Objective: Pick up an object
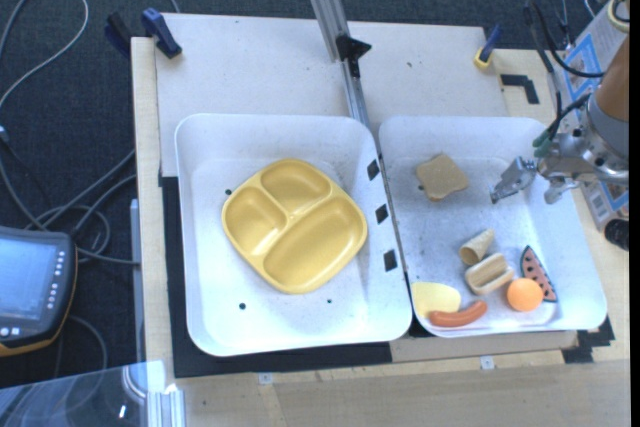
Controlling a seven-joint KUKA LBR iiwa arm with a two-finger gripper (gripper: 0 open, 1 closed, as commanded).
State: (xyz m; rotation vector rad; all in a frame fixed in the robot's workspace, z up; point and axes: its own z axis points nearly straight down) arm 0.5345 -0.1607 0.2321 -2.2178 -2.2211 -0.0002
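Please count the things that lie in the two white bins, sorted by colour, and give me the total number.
Yellow: 2, the divided plate in the left bin and a small flat piece in the right bin
Tan: 3, a toast slice, a small roll, a bun
Orange: 1, a ball
Red: 2, a sausage, a watermelon slice
Total: 8

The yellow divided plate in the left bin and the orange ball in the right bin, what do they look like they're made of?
The yellow three-compartment plate looks like moulded plastic: even colour, rounded ridges, a soft satin sheen. The small orange ball also seems plastic or rubber, probably toy fruit: smooth and uniform in colour with a faint highlight. The view can't settle whether it is hard or soft.
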